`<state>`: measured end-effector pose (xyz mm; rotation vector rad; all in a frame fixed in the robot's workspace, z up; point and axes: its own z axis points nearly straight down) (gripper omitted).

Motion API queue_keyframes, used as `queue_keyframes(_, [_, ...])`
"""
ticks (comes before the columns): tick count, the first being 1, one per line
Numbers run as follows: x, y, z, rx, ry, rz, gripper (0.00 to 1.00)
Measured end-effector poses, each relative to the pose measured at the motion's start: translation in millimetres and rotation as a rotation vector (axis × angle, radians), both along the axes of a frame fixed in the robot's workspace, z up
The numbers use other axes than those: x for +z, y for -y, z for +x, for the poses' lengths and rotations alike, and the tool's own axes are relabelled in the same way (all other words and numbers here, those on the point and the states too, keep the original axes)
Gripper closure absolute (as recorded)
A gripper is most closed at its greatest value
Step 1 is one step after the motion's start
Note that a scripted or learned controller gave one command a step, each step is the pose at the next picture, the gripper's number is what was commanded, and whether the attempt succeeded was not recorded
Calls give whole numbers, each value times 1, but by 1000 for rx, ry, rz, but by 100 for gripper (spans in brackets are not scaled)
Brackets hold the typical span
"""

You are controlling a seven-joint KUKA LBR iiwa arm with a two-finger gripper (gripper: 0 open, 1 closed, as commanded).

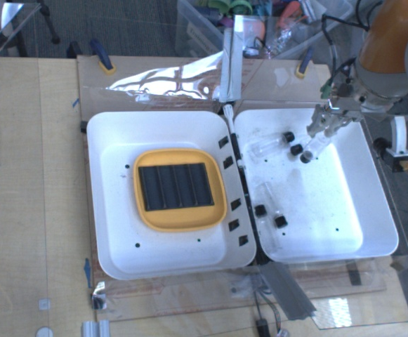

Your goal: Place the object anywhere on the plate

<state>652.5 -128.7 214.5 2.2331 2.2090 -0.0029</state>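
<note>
On the tabletop (28, 188) I see the left bin (112, 244), which holds the yellow plate (180, 220) with a dark ribbed centre, and there is free white floor all around the plate. The right bin (344, 230) contains several clear vials with black caps; one vial (270, 213) lies near the divider and another small vial (267, 147) near the far edge. My hand (314, 146) is over the far right part of that bin and grips a clear vial with black cap (307, 155) between its fingers, well apart from the plate.
</note>
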Motion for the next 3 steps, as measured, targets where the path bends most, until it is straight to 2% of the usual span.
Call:
queue_keyframes(1, [55,5,-18,146,5,0,100])
queue_keyframes(2, [171,58,-34,213,4,-1,100])
queue_keyframes(3, [222,96,-74,263,5,-2,100])
